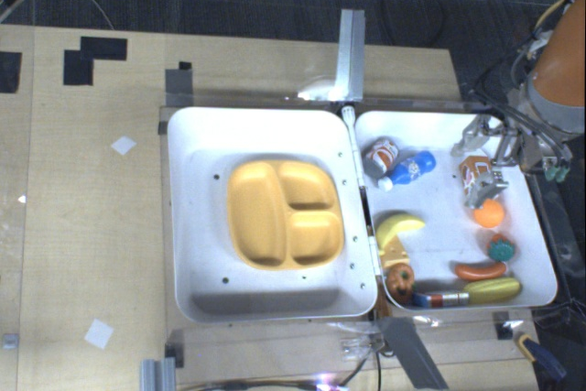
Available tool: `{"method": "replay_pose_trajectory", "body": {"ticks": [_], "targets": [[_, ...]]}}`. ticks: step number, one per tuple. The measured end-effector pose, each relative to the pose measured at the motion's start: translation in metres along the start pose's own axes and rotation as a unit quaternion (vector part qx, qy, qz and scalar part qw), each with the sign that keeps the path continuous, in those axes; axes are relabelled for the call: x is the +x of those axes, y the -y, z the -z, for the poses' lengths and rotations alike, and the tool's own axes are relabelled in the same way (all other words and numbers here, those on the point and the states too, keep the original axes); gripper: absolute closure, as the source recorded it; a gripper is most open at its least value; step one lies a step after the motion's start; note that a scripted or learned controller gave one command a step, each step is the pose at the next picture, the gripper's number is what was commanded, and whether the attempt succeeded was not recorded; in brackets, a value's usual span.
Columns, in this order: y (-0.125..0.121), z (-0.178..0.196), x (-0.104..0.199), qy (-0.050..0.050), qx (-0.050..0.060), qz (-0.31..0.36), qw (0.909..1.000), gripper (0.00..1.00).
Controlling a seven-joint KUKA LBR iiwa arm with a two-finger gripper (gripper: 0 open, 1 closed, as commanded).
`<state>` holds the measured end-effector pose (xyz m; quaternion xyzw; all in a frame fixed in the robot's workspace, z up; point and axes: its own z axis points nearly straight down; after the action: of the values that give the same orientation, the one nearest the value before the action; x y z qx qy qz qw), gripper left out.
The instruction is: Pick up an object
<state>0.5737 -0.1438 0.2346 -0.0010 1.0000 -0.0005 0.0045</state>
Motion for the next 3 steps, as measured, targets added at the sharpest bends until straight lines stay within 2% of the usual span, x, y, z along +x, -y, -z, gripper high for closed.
{"method": "replay_pose_trajectory", "body": {"ticks": [1,2,3], "targets": [[0.01,-0.102,0.08,-0.003,0.0,-0.119,0.9929,0.0],[-0.048,-0.025,0.084,0.002,-0.001,-0.197,0.9803,0.0],[-0.005,-0.06,-0.001,-0.001,0.0,-0.109,0.9941,0.0]]}}
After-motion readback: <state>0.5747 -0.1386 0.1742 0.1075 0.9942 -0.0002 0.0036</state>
